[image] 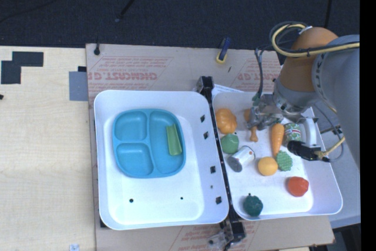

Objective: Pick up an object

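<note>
My gripper (257, 119) hangs low over the back of the right bin (329, 203), reaching in from the right. Just under it lies a small orange-brown piece (254, 136); whether it is touched I cannot tell. An orange carrot (277, 138) lies just right of the gripper, and an orange rounded fruit (225, 120) sits to its left. Closer to the front are a green ball (230, 143), a white cup on its side (241, 157), a yellow-orange ball (267, 166), a green knobbly piece (285, 160), a red tomato (298, 186) and a dark green fruit (253, 205).
The left bin (111, 208) holds a blue divided plate (132, 144) with a green stick (173, 140) in its right compartment. A black divider (214, 144) runs between the bins. The arm's body covers the right bin's back right corner.
</note>
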Robot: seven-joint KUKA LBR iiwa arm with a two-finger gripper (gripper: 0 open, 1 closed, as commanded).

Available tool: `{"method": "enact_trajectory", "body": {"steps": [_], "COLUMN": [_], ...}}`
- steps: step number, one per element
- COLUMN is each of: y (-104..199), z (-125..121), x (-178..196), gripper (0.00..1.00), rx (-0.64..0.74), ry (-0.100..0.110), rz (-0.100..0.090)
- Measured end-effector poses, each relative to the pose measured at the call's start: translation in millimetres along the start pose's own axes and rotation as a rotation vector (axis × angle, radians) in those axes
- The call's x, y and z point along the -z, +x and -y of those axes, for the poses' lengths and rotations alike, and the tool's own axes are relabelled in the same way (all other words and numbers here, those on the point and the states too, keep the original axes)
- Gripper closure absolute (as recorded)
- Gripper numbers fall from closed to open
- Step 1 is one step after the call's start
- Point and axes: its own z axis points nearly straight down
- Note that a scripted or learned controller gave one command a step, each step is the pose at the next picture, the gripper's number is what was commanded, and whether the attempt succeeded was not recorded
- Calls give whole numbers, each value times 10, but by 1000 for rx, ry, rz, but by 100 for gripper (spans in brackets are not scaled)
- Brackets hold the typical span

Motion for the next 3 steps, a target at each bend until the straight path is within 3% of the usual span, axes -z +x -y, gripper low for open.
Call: {"method": "enact_trajectory", "body": {"steps": [2, 3], "y": [43, 29], "z": [-182, -182], "x": [1020, 1239], "gripper": [100, 100], "rx": [1, 1], "ry": [-8, -5], "rz": [2, 1]}}
